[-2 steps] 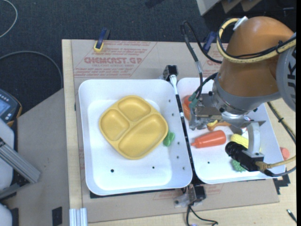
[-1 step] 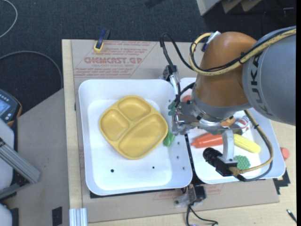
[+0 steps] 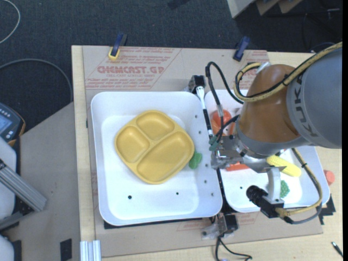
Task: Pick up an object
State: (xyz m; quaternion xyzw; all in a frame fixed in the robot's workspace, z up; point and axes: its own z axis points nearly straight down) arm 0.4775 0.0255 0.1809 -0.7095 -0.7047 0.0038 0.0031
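A yellow divided plate [image 3: 154,145] lies in the middle of the left bin [image 3: 106,162], with a small green object [image 3: 195,160] touching its right edge. In the right bin [image 3: 239,196] I see an orange object [image 3: 219,120] at the back left, a red piece [image 3: 237,167] under the wrist, a yellow object [image 3: 285,166] and a small green one [image 3: 284,188]. My gripper [image 3: 222,155] hangs low over the wall between the two bins, just right of the green object. The wrist hides most of the gripper.
The arm's orange band and grey body cover much of the right bin. A small orange thing [image 3: 328,175] lies outside that bin's right edge. Cables run along the divider. Open floor shows in the left bin around the plate.
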